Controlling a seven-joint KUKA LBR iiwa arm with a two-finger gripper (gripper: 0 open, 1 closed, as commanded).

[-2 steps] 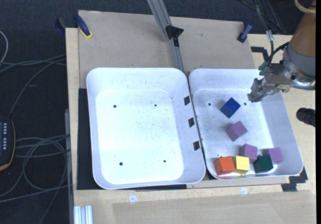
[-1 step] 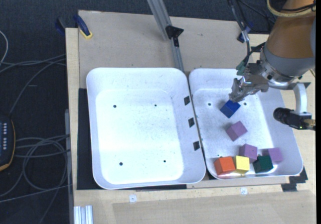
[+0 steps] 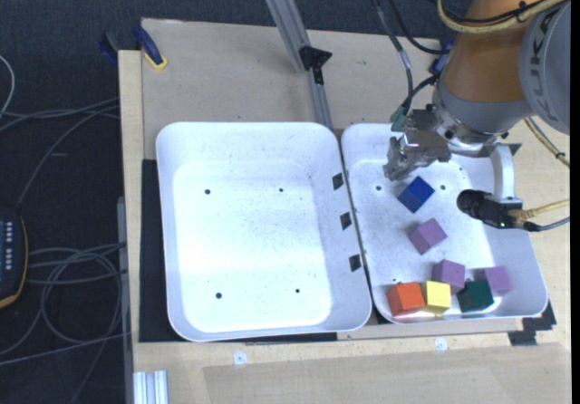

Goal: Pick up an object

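The blue block (image 3: 416,194) lies in the right bin (image 3: 535,277), just below and beside the jaws of the gripper (image 3: 402,160), apart from the other blocks. Whether the jaws are wide or narrow cannot be told from here. A good grasp calls for centring over the block, aligning with its flat faces, then descending clear of the purple block (image 3: 427,235) beyond it.
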